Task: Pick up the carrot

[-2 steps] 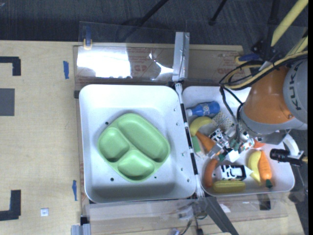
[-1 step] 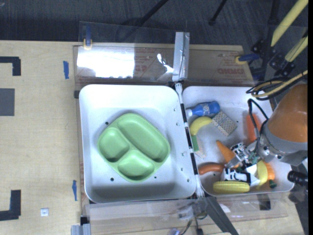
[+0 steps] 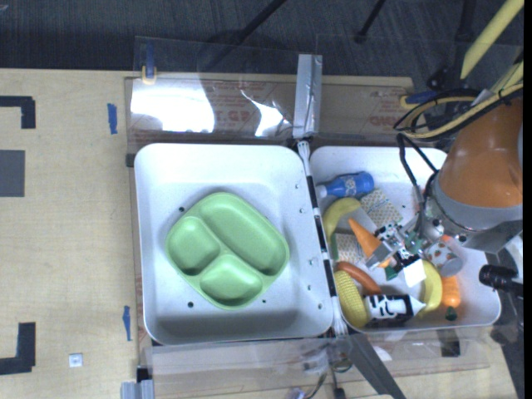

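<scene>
The tool [image 3: 397, 252] hangs low in the right bin [image 3: 490, 306], reaching in from the right beneath the grey arm with its orange band [image 3: 490, 169]. Whether it is apart or together cannot be told: the tip is lost among small dark and white parts.

The carrot [image 3: 363, 235] lies just to the left of the tool, its orange body slanting from upper left down towards the tool tip, touching it or nearly so; nothing shows it clamped.

Further left of the tool a yellow banana [image 3: 337, 214] curves along the bin's left side, and a blue bottle [image 3: 349, 184] lies above and to the left. Below the tool lie a red-orange pepper [image 3: 357, 274], a black-and-white bottle [image 3: 391, 306] and another yellow piece [image 3: 431, 283]. Well to the left, in the other bin [image 3: 158, 173], sits a green divided plate [image 3: 226, 249].
</scene>
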### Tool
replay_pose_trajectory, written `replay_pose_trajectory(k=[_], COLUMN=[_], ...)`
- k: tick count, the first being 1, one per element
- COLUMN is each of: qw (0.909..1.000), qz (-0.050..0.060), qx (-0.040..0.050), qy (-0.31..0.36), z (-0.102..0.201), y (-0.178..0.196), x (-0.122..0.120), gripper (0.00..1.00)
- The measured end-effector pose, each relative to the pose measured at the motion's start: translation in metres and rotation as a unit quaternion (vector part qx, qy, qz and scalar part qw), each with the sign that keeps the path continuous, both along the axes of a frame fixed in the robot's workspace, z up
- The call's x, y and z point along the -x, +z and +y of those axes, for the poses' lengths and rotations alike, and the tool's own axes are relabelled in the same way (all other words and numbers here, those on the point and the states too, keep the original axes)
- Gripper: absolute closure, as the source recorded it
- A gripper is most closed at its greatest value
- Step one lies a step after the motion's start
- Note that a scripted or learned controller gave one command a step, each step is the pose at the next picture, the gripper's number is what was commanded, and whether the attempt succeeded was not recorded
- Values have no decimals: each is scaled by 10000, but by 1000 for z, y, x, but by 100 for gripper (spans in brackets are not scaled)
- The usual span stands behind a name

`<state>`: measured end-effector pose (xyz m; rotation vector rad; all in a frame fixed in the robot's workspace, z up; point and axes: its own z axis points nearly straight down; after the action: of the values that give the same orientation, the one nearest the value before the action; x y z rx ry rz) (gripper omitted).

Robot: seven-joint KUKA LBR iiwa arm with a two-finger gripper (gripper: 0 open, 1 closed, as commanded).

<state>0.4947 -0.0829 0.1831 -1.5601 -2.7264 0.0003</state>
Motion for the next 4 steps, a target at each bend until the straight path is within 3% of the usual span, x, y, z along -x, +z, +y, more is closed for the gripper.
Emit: replay_pose_trajectory(k=[1, 2, 3, 4], qw=[10000, 9749, 9552, 9614], qz=[-3, 5, -18, -22], qx=[0, -9, 3, 3], qy=[-2, 2228, 2958, 2750], z=[0, 25, 23, 29], y=[0, 0, 1, 1], x=[0, 14, 2, -12], gripper=[0, 0, 0, 0])
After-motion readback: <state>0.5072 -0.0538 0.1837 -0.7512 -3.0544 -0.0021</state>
